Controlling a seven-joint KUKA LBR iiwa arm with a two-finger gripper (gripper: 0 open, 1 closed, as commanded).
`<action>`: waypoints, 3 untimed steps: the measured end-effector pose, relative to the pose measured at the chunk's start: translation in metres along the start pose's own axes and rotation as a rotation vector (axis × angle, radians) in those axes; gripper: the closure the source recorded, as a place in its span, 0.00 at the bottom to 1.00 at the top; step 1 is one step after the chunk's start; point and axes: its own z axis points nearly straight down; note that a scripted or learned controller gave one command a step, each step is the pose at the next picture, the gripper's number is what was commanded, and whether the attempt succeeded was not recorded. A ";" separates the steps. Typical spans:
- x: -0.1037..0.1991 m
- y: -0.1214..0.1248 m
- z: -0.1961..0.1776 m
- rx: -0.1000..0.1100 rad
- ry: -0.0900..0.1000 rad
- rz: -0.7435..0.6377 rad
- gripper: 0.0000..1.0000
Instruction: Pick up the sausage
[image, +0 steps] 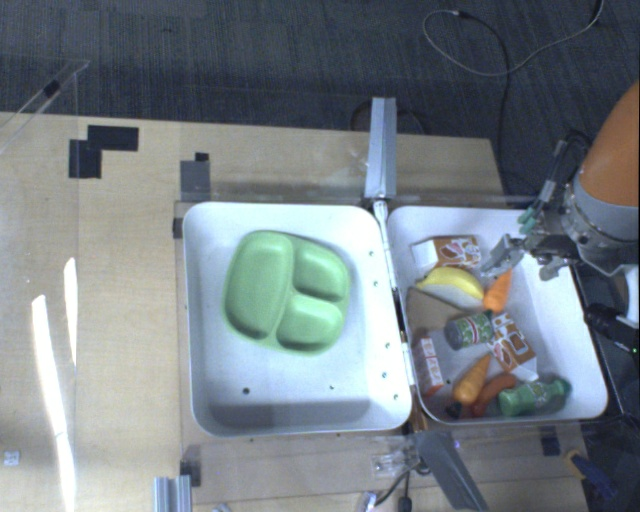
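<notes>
The sausage (497, 390), dark red-brown, lies near the front of the right bin (590, 340), between an orange carrot (472, 378) and a green bottle (533, 396). My gripper (503, 256) hangs over the back of that bin, well behind the sausage. Its tip is just above a second orange carrot (497, 291) and next to a yellow banana (452, 284). Whether it touches either one is unclear from this slant.
The right bin also holds a small can (468, 328) and printed packets (452, 248) (513, 346) (430, 362). A green divided plate (288, 290) lies in the left bin (210, 400). A metal rail (381, 150) stands behind the wall between the bins.
</notes>
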 end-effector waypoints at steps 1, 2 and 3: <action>0.021 0.038 0.133 0.002 0.000 -0.045 0.00; 0.016 0.014 0.165 -0.028 0.001 -0.001 0.00; 0.021 0.023 0.167 -0.020 -0.002 -0.036 0.00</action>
